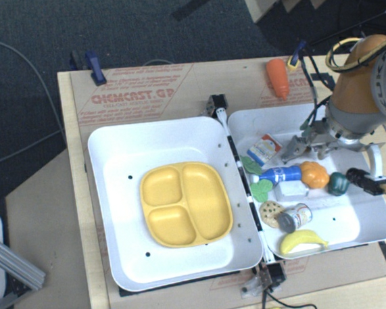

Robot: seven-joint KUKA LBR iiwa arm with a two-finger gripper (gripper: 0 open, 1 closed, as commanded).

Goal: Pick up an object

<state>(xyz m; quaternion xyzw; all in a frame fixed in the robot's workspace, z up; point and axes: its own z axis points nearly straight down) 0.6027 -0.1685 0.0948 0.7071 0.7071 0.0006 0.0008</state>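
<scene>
Yellow divided plate [185, 204] fills left bin [112, 192]; banana [302, 242] lies in right bin [369, 225].

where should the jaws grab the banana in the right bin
Take the banana across its thick middle, coming straight down. It lies flat, curved, near the right bin's front wall, with free floor to its right; the small can sits close behind.

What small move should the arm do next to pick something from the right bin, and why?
Probably lower the gripper straight down toward the orange ball. The gripper hangs just above the crowded middle of the right bin, and nothing is visibly between its fingers. The ball lies nearest below it, beside the blue bottle.
</scene>
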